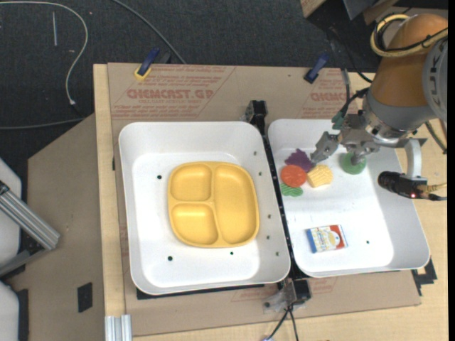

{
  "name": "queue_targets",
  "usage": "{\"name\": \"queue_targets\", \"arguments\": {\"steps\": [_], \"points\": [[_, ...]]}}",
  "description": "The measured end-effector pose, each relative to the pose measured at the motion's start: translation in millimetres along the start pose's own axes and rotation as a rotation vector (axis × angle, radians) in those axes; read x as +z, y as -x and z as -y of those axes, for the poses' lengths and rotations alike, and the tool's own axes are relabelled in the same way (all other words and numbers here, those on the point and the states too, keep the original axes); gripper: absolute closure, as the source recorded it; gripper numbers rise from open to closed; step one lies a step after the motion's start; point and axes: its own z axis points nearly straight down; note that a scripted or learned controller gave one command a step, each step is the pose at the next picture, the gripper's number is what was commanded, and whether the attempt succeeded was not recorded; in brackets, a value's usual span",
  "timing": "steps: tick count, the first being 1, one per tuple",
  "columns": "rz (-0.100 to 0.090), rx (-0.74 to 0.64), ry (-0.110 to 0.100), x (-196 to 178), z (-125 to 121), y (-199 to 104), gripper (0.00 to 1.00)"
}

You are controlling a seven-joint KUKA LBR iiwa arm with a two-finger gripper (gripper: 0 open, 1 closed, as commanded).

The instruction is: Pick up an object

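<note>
My gripper hovers over the back of the right bin, open, with nothing between its fingers. A green round piece lies just under its right finger. To the left of the gripper are a yellow corn-like piece, a purple piece and a red-orange round piece resting on a small green piece. A blue and white box lies flat near the front of the same bin.
The left bin holds a yellow divided plate. A dark ridge separates the two bins. The arm comes in over the right bin's back right corner.
</note>
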Motion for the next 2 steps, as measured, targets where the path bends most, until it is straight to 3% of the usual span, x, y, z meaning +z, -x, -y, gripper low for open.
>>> {"name": "queue_targets", "arguments": {"steps": [1,2], "points": [[0.001,-0.003,0.013,-7,-3,0,0.00],[0.000,-0.002,0.006,54,-9,0,0.00]]}}
